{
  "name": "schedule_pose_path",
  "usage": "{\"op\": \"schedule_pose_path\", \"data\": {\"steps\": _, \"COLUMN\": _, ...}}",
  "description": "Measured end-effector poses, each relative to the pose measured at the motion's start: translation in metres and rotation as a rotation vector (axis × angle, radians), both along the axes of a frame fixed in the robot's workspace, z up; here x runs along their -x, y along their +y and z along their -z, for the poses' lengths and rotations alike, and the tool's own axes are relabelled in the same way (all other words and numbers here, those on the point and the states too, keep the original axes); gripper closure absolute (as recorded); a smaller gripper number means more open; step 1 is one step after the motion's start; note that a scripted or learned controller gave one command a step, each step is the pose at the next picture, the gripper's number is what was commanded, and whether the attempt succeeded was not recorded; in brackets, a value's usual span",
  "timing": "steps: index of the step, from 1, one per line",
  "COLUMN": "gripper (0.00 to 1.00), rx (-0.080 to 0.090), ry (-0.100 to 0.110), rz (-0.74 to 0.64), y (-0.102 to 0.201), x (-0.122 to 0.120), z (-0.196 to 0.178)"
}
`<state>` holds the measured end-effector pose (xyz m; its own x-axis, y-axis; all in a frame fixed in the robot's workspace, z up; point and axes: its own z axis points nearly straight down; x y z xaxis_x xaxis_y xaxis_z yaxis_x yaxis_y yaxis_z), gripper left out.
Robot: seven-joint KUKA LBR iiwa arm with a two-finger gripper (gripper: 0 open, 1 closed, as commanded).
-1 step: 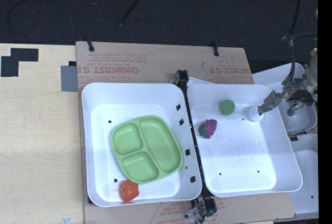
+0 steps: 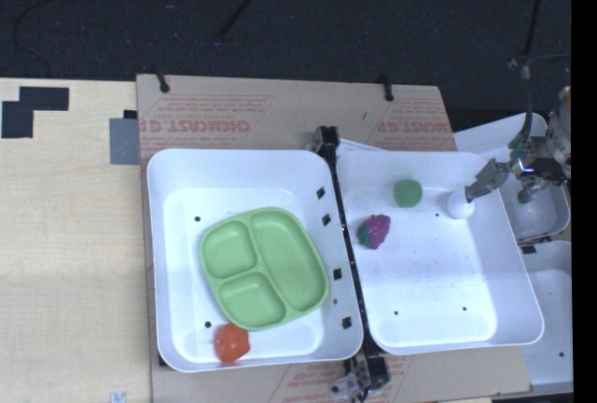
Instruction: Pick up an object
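Apparently the gripper [image 2: 504,175] (whether open or closed I cannot tell) hovers at right, beside the white ball [image 2: 459,204], probably its target.

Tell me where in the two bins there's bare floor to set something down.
The right bin has most room: its whole near half, below the purple object, green ball and white object. In the left bin, the green divided plate and orange object crowd the floor; only the far strip and left edge stay bare.
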<state>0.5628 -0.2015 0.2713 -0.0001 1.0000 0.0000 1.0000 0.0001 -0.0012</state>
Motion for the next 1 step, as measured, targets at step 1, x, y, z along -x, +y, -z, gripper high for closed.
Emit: {"op": "schedule_pose_path", "data": {"steps": 1, "gripper": 0.00, "rx": -0.002, "ry": 0.005, "rz": -0.001, "y": 0.0015, "x": -0.0098, "z": 0.0527}}
